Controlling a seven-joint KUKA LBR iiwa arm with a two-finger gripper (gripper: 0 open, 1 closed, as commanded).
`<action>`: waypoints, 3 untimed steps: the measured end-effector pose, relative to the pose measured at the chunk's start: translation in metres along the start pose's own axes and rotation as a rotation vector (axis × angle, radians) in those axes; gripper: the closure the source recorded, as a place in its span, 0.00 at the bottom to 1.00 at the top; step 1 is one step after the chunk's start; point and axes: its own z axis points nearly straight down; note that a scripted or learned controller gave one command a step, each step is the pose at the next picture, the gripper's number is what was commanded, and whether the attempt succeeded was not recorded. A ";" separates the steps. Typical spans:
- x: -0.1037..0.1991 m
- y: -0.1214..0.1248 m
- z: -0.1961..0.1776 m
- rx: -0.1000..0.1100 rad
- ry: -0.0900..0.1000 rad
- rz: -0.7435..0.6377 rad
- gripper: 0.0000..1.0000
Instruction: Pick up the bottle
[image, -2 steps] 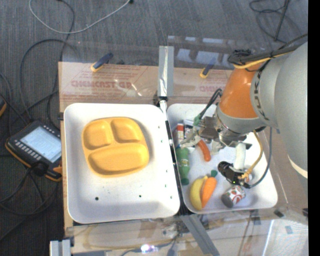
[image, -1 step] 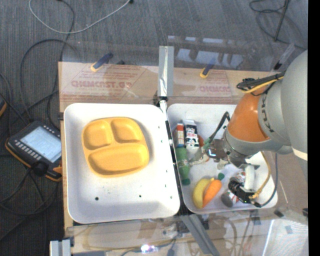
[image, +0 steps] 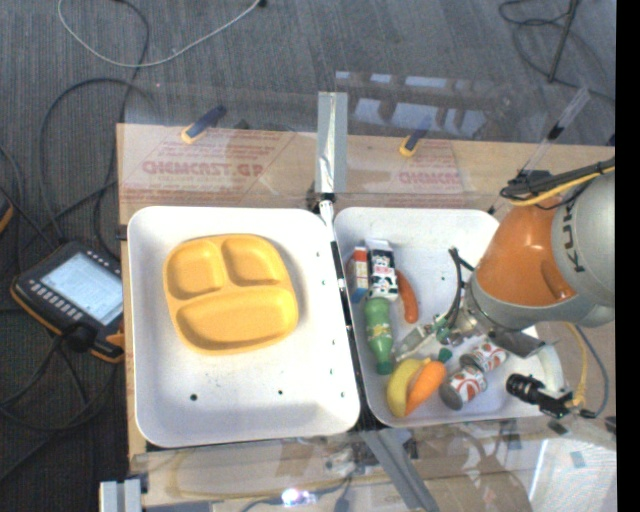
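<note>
The green bottle (image: 379, 333) lies on its side in the right bin (image: 420, 222), near that bin's left wall, its long axis running roughly front to back. Just behind it, side by side, lie one red and white tube-like item (image: 358, 272) and one black and white carton (image: 382, 271). To the bottle's right is one small orange-red sausage-shaped toy (image: 408, 298). Toward the front of the bin, one yellow banana (image: 400, 385) and one orange carrot (image: 427, 381) lie touching each other, just past the bottle's near end. To the right of the carrot lie two red and white cans (image: 473, 372), close together.

The end effector (image: 437, 334) hangs low in the right bin, just to the right of the bottle and above the carrot; whether it is released or clenched cannot be told, and nothing is seen grasped in it. The grey arm with its orange band (image: 525, 262) covers the bin's right part.

The left bin (image: 150, 400) holds one yellow divided tray (image: 233, 292) with three compartments. Both bins sit on the bench (image: 150, 160).
</note>
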 end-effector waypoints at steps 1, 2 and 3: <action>0.018 0.031 -0.014 0.019 0.004 0.431 0.00; 0.041 -0.011 -0.002 0.008 -0.004 0.347 0.00; 0.061 0.049 -0.092 0.018 0.002 0.348 0.00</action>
